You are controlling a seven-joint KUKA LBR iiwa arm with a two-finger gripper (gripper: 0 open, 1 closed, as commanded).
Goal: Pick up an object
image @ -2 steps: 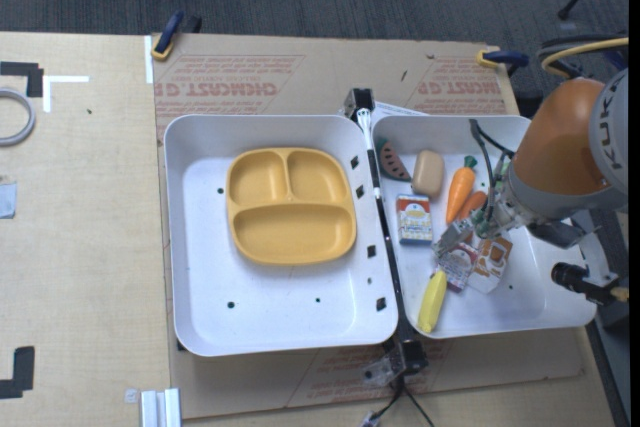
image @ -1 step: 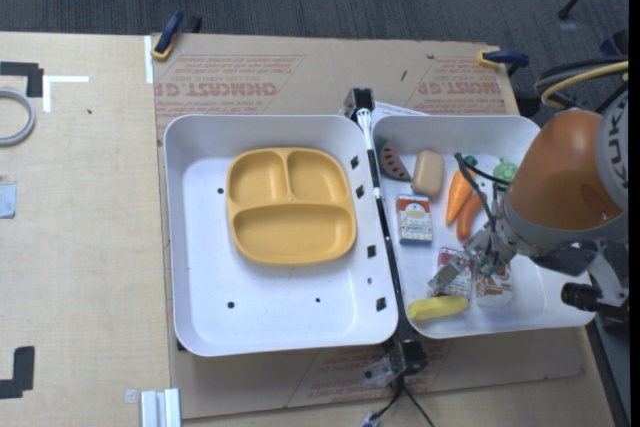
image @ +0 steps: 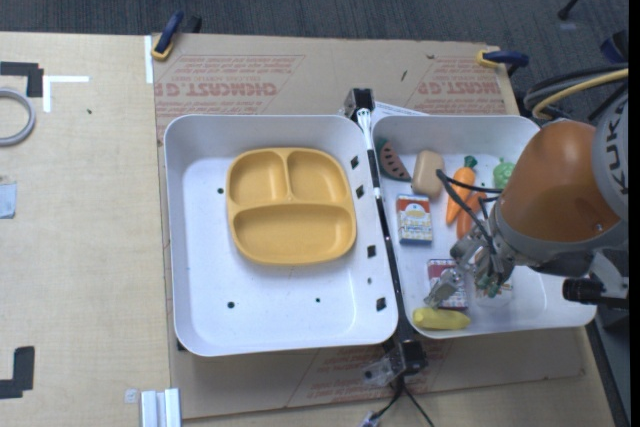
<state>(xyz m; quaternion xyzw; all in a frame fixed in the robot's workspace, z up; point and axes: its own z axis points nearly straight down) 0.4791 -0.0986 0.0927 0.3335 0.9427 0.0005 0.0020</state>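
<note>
My gripper [image: 452, 287] hangs low over the near part of the right bin [image: 560, 315], below the orange band of the arm [image: 555, 185]. It sits just above a yellow banana [image: 441, 319] and over a small red packet [image: 440, 269], which it partly hides. Farther back in the same bin lie a red and white box [image: 414, 219], an orange carrot [image: 461, 193], a beige block [image: 428, 172], a dark brown piece [image: 394, 162] and a green item [image: 503, 173] half covered by the arm.
The left bin [image: 195, 245] holds a yellow divided plate [image: 291, 206]. Both bins rest on a cardboard sheet [image: 230, 80] held by clamps. The bins' shared wall [image: 378, 215] runs close to the left of the gripper.
</note>
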